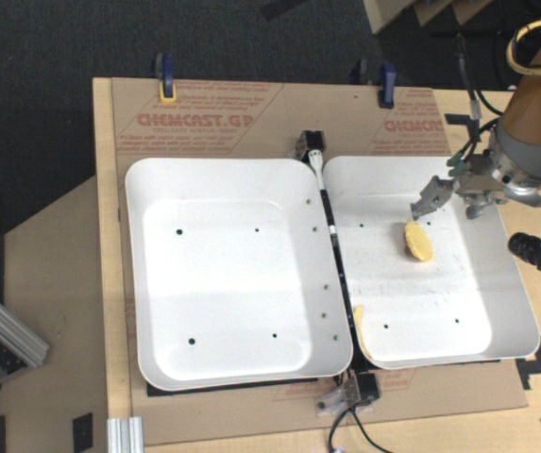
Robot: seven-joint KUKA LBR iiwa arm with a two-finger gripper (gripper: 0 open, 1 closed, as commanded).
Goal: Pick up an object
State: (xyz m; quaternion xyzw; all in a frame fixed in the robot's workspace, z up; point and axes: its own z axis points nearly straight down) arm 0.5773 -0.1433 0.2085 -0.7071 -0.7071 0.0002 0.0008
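Note:
A small yellow oblong object (419, 242) lies in the right bin (478, 333), near its middle. My gripper (452, 202) hangs over the far part of that bin, just beyond and slightly right of the yellow object. Its two grey fingers (430, 199) are spread apart and open, with nothing between them. A second pale yellow piece (358, 320) sits against the right bin's left wall near the front corner.
The left bin (157, 347) stands beside the right one, with a black clamp strip (331, 243) running between them. Blue clamps (165, 75) hold the brown board at the back. The arm's orange band (537, 111) rises at the right edge.

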